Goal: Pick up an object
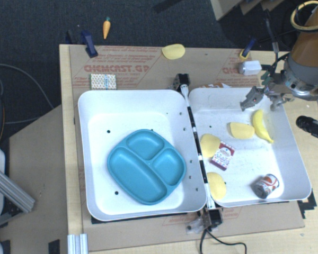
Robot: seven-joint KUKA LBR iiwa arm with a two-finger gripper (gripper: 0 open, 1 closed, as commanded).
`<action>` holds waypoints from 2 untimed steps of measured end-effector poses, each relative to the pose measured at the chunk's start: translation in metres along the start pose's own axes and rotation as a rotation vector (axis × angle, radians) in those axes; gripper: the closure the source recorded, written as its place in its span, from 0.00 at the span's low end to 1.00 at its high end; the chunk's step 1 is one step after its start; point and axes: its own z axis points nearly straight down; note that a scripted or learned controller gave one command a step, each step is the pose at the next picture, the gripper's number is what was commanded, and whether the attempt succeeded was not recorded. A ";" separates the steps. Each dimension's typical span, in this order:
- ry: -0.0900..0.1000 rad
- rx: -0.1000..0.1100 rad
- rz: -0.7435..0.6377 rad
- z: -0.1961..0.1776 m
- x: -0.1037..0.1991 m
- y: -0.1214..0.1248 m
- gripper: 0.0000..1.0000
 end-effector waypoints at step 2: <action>0.001 0.000 0.000 0.119 -0.034 0.005 0.00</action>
